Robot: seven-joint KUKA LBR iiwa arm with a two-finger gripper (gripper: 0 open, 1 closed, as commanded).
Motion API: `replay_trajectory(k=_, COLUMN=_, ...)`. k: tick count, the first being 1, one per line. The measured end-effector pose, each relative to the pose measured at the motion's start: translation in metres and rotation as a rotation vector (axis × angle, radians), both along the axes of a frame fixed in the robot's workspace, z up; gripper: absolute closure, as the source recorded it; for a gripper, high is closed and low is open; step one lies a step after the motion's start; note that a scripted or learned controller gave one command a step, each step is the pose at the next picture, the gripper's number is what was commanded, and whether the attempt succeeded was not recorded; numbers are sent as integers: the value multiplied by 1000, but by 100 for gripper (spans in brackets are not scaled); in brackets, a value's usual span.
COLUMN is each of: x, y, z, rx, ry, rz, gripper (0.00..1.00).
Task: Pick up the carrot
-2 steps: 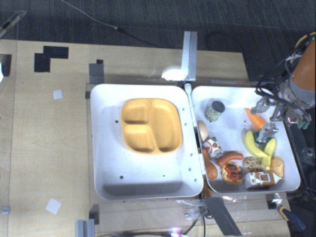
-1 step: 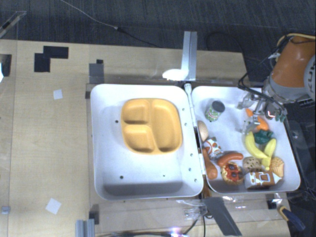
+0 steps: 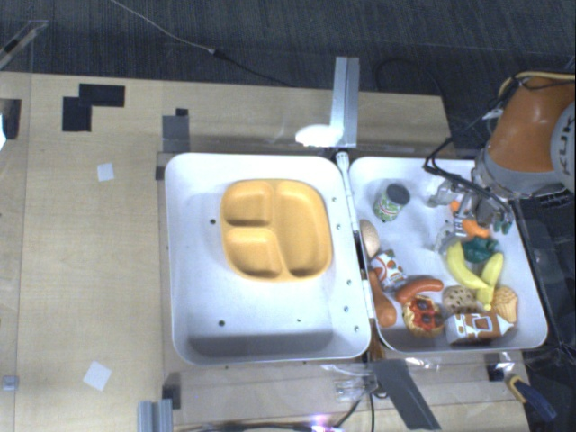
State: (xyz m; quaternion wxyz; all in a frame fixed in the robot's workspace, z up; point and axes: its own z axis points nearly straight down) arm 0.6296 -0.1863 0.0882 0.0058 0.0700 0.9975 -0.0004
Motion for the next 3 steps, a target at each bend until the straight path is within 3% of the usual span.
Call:
replay_trajectory(k=1, x=-24, y=22, z=1, rx=2, ry=-1, rz=-113, gripper=0)
replay_trajectory(k=2, x=13, y=39, z=0, rx=4, ry=0, rz=-311, gripper=0)
replay_trajectory(k=3, x=-42, y=-20, z=1, rx=1, ry=0, rz=-325, gripper=0)
